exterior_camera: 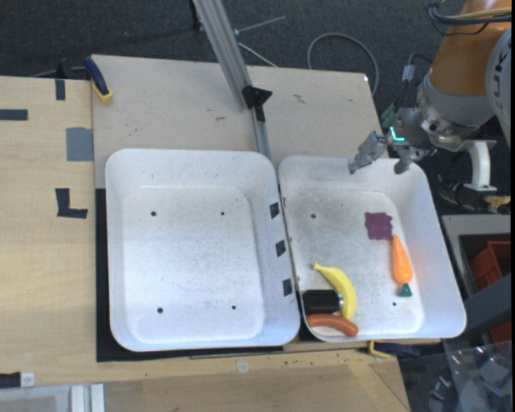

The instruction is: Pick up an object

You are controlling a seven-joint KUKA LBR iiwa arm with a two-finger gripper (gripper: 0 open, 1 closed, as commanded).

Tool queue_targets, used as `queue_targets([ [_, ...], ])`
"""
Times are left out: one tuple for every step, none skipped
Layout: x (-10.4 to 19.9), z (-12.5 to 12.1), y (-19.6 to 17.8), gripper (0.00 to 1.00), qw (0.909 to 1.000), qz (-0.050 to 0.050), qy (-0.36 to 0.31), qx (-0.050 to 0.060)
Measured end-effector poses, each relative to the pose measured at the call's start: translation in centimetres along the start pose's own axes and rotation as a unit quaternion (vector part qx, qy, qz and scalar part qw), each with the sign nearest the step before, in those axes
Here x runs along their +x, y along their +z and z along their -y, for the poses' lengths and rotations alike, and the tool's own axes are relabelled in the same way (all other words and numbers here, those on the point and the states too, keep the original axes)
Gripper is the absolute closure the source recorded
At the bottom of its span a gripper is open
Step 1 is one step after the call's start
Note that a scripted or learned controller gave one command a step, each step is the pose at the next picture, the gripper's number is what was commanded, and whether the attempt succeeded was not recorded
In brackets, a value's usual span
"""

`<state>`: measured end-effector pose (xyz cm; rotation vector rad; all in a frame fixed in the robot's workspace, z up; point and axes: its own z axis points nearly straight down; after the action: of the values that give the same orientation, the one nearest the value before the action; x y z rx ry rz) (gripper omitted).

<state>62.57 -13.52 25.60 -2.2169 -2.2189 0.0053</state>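
Pincer [380, 156] released, grasping nothing, above far rim of right bin [438, 221]. Below it: purple piece [378, 225], carrot [401, 263], banana [341, 286], sausage [333, 324], black block [319, 300].

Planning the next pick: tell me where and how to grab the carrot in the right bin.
Grip the carrot across its thick orange middle, coming straight down from above. It lies flat and lengthwise, green tip toward the bin's near edge, so the gripper should close across its narrow width. The purple piece sits close to its upper end, so stay mid-body.
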Motion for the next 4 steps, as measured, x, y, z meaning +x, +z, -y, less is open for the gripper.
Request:
queue_targets([
  [0.0,-0.1,-0.3,0.00,1.0000,0.001,-0.001,-0.002],
  [0.5,0.0,6.2,0.00,1.0000,0.000,-0.001,0.001],
  [0.6,0.3,10.6,0.00,1.0000,0.001,0.000,0.000],
  [0.2,1.0,15.3,0.00,1.0000,0.001,0.000,0.001],
])
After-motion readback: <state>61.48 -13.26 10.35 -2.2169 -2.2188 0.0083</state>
